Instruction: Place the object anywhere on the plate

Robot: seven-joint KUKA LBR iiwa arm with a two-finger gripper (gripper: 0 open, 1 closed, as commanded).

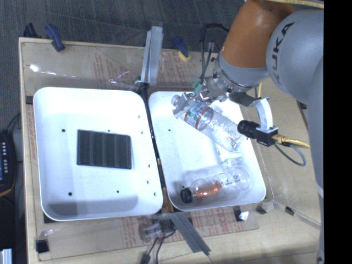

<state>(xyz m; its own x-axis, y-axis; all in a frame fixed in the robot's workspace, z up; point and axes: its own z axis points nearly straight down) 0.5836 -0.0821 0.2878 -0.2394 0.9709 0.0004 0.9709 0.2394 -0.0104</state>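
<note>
Looking down from the camera above the bench, I see two shallow white bins of smooth plastic with rounded corners, side by side on a pale wooden board under a clear, glossy sheet. My left bin (49,147) holds a dark rectangular plate (104,149), flat and ribbed with lengthwise grooves, lying near the bin's middle. My right bin (173,164) holds two clear plastic bottles. One crumpled bottle (212,122), with a reddish label band near its neck, lies slantwise across the far half of the bin, its upper end just under my pincer (199,94). The other bottle (214,187) lies on its side along the near wall, see-through with a black cap at its left end and an orange-brown tint inside.

My grey arm comes in from the right, the orange band (250,32) bulging above the wrist, and it covers the far right corner of that bin. My pincer sits at the crumpled bottle's top end, but glare and clutter blur it; I cannot tell whether it is spread or pressed together, or whether it touches the bottle. A black cylinder (256,131) juts beside my wrist. Blue clamps (55,37) grip the board's far edge.
</note>
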